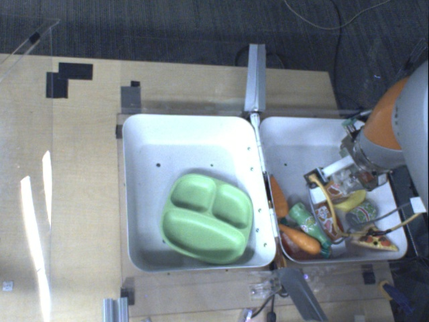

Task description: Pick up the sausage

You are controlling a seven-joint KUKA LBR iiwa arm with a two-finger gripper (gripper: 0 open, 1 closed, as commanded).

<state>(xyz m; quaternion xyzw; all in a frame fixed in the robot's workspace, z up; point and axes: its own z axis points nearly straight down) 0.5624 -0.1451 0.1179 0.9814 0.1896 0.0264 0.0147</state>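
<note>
From above, two white bins sit side by side. The left bin (141,180) holds one green three-compartment tray (208,218). The right bin (295,139) holds a clutter along its near edge: two carrots (299,240), a banana (353,199), a pizza slice (379,241), a green bottle (307,219). The gripper (348,173) hangs over that heap; whether it grips anything cannot be told. The sausage cannot be singled out in the pile.

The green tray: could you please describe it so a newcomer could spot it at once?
Start at the left white bin. The green tray lies in its near half. It is large, rounded, with three compartments, unlike the small toy foods in the right bin.
</note>
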